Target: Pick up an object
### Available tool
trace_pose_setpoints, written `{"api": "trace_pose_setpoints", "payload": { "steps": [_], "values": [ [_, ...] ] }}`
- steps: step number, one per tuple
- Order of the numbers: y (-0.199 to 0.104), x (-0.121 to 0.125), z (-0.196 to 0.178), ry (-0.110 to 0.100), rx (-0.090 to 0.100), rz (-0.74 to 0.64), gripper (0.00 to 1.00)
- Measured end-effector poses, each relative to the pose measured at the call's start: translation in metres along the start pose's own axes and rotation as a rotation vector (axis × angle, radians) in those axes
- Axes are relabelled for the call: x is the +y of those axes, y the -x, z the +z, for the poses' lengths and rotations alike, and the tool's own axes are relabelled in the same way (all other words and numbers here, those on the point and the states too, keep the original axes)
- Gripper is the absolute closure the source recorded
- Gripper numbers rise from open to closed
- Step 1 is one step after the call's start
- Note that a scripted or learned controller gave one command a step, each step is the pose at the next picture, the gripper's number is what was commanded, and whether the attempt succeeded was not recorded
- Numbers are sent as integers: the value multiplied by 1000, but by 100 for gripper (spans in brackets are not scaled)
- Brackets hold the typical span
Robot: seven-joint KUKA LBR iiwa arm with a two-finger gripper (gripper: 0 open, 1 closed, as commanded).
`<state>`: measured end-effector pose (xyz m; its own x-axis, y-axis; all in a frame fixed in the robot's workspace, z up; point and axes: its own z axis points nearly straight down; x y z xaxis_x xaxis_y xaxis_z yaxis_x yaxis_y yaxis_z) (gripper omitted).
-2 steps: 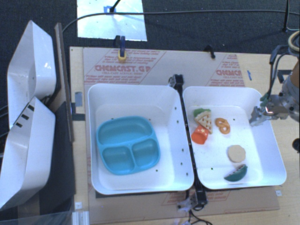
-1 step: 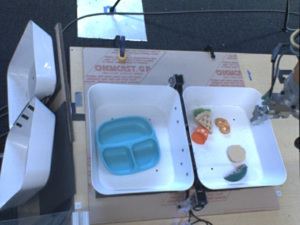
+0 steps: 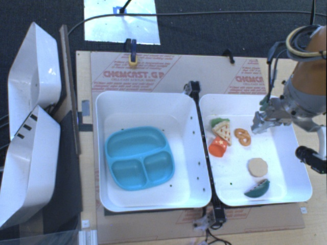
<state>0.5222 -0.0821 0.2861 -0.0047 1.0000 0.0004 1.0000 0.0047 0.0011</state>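
Observation:
The right bin (image 3: 291, 152) holds several small toy foods. A pizza slice with a green edge (image 3: 222, 128) lies at its left, with a red piece (image 3: 217, 147) just below it. A brown pretzel (image 3: 242, 136) sits in the middle. Lower down are a tan round cookie (image 3: 257, 167) and a green wedge (image 3: 257, 189). My gripper (image 3: 259, 125) hovers at the bin's upper right, just right of the pretzel, with nothing seen between its fingers.
The left bin (image 3: 117, 106) contains a blue divided tray (image 3: 139, 157). A black clamp bar (image 3: 202, 147) runs between the two bins. Two spare white bins (image 3: 30, 137) lean at the far left, off the bench.

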Motion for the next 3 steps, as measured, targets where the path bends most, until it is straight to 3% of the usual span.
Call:
{"api": "trace_pose_setpoints", "payload": {
  "steps": [1, 3],
  "values": [
    [-49, 2, 3, 0, 0, 0, 100],
    [-147, 23, 44, -1, 0, 1, 100]
  ]
}}
